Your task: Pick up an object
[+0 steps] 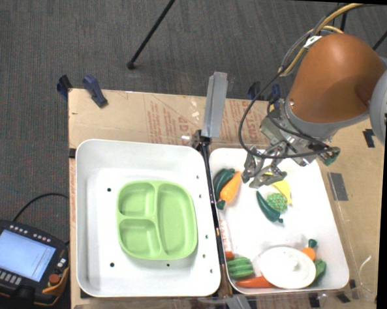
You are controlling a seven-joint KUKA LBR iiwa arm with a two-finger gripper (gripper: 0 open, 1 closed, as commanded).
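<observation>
My gripper point(258, 173) hangs over the upper middle of the right bin point(330, 221), open, with nothing between its fingers. Just to its left lies an orange carrot point(230, 187) beside a dark green vegetable point(221, 178). To its lower right sit a yellow piece point(283, 189) and a green knobbly vegetable on a dark green pod point(273, 205). Near the bin's front edge lie a white round lid point(286, 267), a green vegetable point(240, 268), another carrot point(257, 282) and an orange-and-green piece point(313, 254).
The left bin point(87, 177) holds a light green divided tray point(157, 220). A grey upright post point(215, 106) stands behind the seam between the bins. A teach pendant point(20, 257) lies at the lower left, off the bench.
</observation>
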